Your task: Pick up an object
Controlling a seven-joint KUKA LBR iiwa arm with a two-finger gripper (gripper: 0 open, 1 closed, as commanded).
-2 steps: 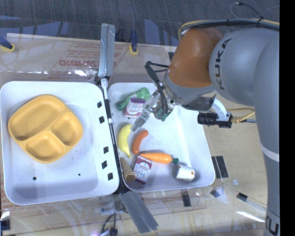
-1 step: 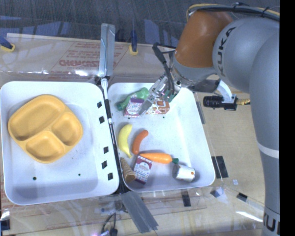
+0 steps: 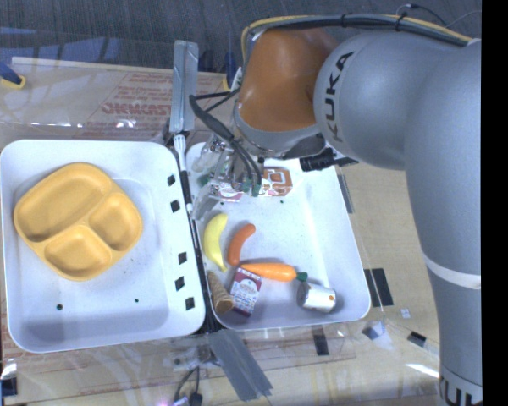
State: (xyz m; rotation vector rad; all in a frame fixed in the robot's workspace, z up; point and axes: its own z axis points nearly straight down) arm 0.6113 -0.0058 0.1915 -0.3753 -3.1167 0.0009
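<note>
Smooth matt-looking yellow plastic divided tray; glossy plastic-looking orange carrot; shallow white plastic bins, faintly speckled.

The grey arm reaches in over the right bin, its pincer low at the bin's upper left corner. Below it lie a banana, a sausage, a carrot, a small carton and a white cylinder. The left bin holds a yellow divided tray
</note>
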